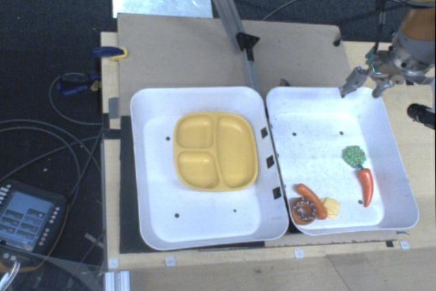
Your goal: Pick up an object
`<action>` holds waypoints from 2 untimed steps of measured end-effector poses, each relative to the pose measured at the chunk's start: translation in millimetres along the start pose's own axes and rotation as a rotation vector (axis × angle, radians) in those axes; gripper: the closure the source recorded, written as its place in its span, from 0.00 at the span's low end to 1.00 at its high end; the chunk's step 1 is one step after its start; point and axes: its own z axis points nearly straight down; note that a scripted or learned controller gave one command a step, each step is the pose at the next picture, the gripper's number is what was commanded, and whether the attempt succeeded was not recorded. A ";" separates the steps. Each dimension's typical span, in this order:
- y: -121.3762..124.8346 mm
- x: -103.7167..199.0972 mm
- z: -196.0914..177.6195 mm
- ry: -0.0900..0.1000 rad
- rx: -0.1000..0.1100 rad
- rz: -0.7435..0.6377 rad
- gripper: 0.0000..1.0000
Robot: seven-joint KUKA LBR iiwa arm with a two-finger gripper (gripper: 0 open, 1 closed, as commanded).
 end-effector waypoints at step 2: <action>-6.3 8.0 50.2 0.001 0.003 -0.001 0.00</action>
